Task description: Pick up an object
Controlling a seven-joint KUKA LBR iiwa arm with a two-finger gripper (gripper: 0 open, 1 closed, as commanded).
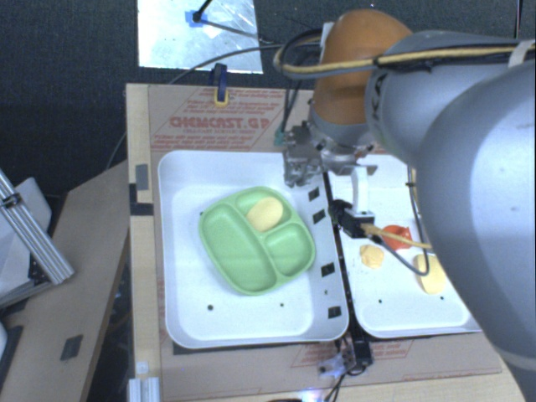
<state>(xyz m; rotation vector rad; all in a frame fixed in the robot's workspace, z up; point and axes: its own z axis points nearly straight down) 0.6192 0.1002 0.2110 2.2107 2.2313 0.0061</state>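
Yellow object (265,214) in green tray's (243,262) upper compartment, gripper (299,172) above left bin's (180,249) far edge, jaw state seemingly unreadable.

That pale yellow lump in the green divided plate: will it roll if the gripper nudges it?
Probably. The yellow lump looks rounded and smooth, so it may roll, though its plate compartment's raised walls should contain it. It looks small, likely light.

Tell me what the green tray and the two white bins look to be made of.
Green tray: likely moulded plastic, matte, with rounded, smoothly formed compartments. Left bin and right bin: probably thin plastic, smooth and slightly glossy, with soft rounded rims; painted metal can't be ruled out.
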